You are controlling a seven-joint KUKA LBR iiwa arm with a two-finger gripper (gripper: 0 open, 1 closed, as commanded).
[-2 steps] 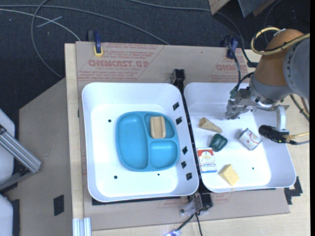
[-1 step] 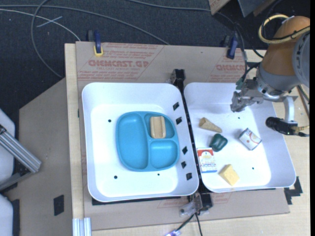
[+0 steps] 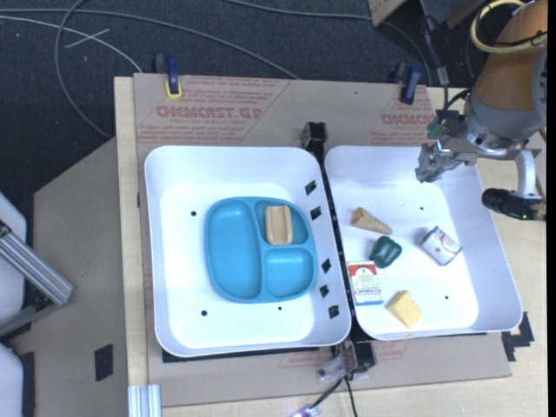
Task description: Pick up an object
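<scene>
**Clerk:** Currently listed, taking the black divider between the two bins as the reference. Left of the divider: left bin, in which a blue sectioned plate is laid; a tan block is lodged in the plate's upper compartment nearest the divider.

**Checker:** And right of the divider?

**Clerk:** Right bin, five loose items. A small red-and-white carton is entered just beside the divider; a dark green lump and a tan wedge are entered near it; a yellow block lies lower down; a white-and-grey packet is farthest from the divider. All lie apart, so any one could be judged reachable without its neighbours being disturbed.

**Checker:** The tool?

**Clerk:** Gripper is recorded over the upper part of the right bin, well away from the divider. Nothing is seen between its parts, so no object is entered as held. Whether it is released or clenched cannot be told.

**Checker:** Task status?

**Clerk:** Judged not yet done; every item is entered as resting on bin or plate.
</scene>
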